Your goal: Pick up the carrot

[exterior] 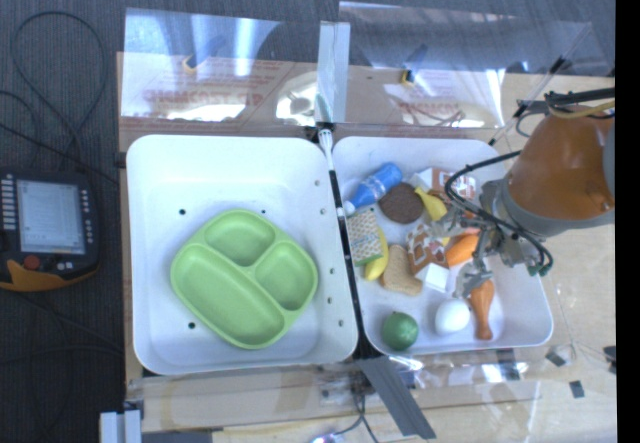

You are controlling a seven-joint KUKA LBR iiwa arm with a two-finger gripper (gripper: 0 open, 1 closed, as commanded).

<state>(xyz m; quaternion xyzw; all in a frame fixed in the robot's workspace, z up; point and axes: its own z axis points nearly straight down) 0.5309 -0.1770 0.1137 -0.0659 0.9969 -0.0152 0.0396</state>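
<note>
- We have the carrot [462, 249] in the right bin [520, 331], mid-right in the clutter, an orange wedge touching the packet beside it and lying just under the arm's wrist.
- We judge it a light, stiff plastic toy with a smooth skin — likely slippery, so the fingers should close across its thick middle, not the tapered tip.
- The tool [478, 271] hangs right over it, but we cannot tell how it is set or whether it has anything in hand — cables and wrist crowd the spot.
- Count in the right bin, as far as we can make out: one carrot, one drumstick [482, 304], one white egg [452, 316], one lime [400, 331], one blue bottle [373, 186], one brown cookie [402, 203], one banana [432, 202], one slice of toast [401, 272] — plus a few small pieces we cannot name.
- Left bin [160, 171]: one green divided plate [244, 277], three compartments.
- Two bins on the tabletop [585, 281], one arm [562, 176].
</note>
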